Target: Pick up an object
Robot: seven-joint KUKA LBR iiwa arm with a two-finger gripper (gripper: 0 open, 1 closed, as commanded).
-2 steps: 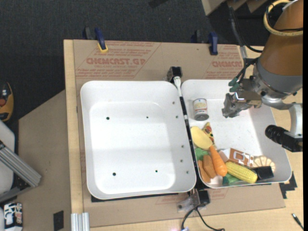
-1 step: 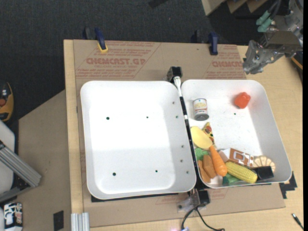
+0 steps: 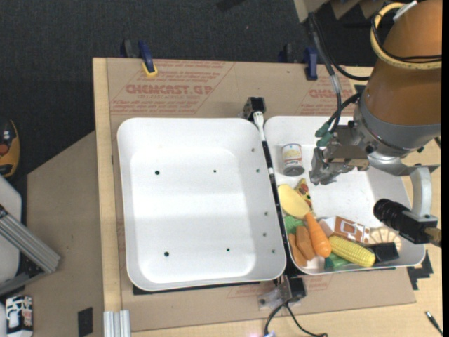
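Note:
My gripper (image 3: 321, 175) hangs over the right bin (image 3: 403, 188), its dark fingers pointing down above the bin's middle left. A small can (image 3: 292, 159) with a white label stands just left of it. Below lie a yellow banana-like piece (image 3: 295, 201), an orange carrot (image 3: 318, 236), a yellow corn cob (image 3: 352, 251), a green piece (image 3: 335, 263) and a brown patterned box (image 3: 354, 229). Nothing shows between the fingers.
The left bin (image 3: 140, 146) sits beside the right one, divided by a black rail (image 3: 269, 170). A black cylindrical fixture (image 3: 396, 218) juts over the right bin's lower right. Blue clamps (image 3: 147, 56) hold the cardboard-covered board at the back.

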